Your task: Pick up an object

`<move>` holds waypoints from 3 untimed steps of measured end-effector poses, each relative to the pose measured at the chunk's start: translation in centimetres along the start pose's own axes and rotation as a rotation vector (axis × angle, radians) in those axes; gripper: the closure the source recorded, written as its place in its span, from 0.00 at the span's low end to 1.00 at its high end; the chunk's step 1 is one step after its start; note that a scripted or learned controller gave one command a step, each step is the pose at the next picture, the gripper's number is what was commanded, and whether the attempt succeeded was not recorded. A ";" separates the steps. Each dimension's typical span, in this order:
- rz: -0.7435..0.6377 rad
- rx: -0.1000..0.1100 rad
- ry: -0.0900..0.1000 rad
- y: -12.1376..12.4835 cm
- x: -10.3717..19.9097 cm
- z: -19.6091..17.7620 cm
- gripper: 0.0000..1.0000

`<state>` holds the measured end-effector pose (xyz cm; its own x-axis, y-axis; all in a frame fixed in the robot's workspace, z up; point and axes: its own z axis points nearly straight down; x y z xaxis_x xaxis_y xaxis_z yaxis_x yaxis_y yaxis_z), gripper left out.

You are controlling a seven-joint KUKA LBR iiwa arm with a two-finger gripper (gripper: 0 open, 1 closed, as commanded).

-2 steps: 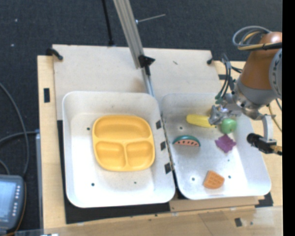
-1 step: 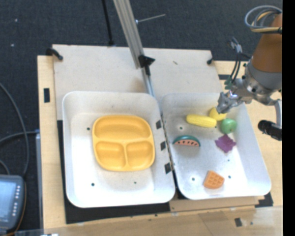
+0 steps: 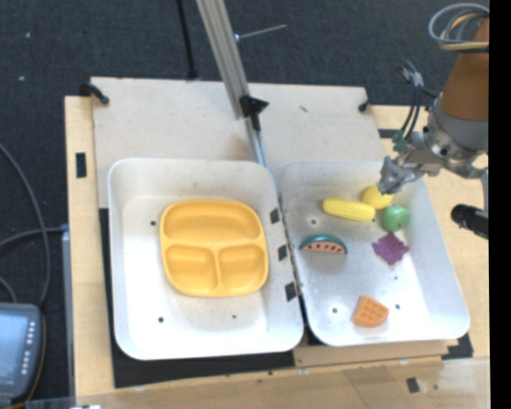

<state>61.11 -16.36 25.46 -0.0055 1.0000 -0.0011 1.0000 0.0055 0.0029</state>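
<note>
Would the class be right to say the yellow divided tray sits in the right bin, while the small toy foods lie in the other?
No. The camera view shows the yellow divided tray in the left bin; the toy foods, such as the corn, lie in the right bin.

yellow corn, lying flat, right bin

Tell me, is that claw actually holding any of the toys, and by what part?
Cannot be told: the gripper is right above a small yellow toy, hiding any contact.

Robotics lab: plywood bench, aluminium camera mast, dark carpet.
</note>
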 end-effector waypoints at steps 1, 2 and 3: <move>0.000 0.002 0.001 -0.1 5.1 1.1 1.00; -0.001 0.003 0.002 -1.5 10.4 1.5 1.00; -0.002 0.000 0.003 -1.9 15.6 0.3 1.00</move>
<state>59.17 -0.72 25.09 -0.0078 1.0000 0.0018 1.0000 0.0077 0.0032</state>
